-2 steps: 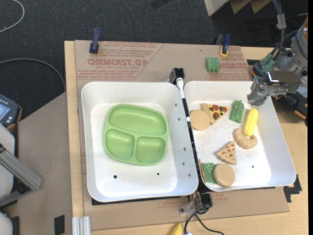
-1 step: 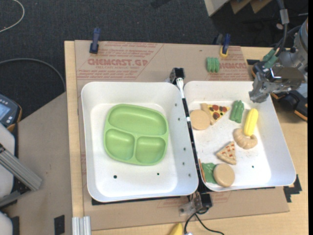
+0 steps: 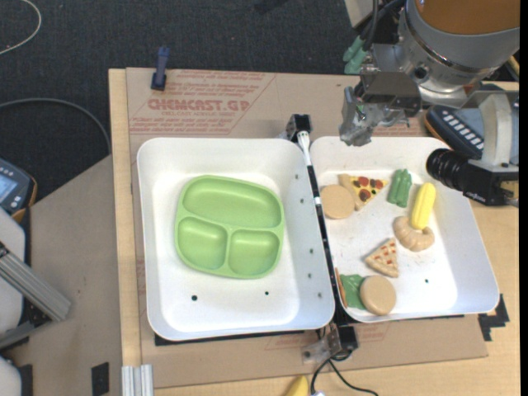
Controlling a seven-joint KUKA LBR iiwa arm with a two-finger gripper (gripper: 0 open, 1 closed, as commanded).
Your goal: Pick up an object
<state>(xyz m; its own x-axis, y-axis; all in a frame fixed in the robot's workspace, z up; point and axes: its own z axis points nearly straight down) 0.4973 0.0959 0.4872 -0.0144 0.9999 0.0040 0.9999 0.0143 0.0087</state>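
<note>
The two-finger metal gripper (image 3: 357, 130) hung over the far rim of the right-hand shallow white bin (image 3: 478, 258); fingers looked slightly spread w/ nothing between them, though small in view. Candidates lay in that bin: round tan cookie-like disc (image 3: 337, 201), pizza slice w/ red dots (image 3: 367, 187), green pepper-like piece (image 3: 400, 186), yellow corn-shaped toy (image 3: 422, 205). Nearest was the disc/pizza pair, touching each other. Best bet, IMO: pick the corn, straddle its narrow width, descend vertically, avoid the croissant-like piece (image 3: 412, 236) beside it.
</note>
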